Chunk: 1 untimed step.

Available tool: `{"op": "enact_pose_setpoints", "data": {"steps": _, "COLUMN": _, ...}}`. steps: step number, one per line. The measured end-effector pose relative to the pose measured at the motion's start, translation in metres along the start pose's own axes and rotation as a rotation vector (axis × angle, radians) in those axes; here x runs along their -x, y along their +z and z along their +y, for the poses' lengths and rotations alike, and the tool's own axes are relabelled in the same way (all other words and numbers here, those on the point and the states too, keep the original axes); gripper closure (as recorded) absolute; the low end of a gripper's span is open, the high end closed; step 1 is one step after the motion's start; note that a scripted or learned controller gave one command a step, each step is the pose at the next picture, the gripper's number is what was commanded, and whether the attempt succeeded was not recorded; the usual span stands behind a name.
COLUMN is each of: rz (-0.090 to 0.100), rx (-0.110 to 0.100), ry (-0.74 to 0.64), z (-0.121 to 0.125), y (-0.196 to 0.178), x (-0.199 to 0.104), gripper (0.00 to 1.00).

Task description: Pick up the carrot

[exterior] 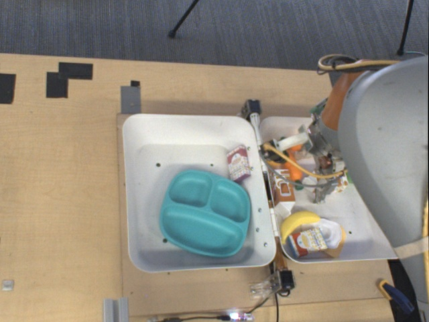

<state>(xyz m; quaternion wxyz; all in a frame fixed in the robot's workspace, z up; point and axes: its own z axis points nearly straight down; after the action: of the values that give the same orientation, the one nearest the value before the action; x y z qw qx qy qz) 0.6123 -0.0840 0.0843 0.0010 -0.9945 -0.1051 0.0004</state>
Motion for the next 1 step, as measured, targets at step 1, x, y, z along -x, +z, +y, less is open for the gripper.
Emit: {"op": "enact_pose_setpoints", "data": {"steps": 1, "rz": 0.002, "rx": 0.000, "ry": -0.007, "z": -0.0004, "y": -0.0119, "x": -0.0015, "gripper": 1.00}}
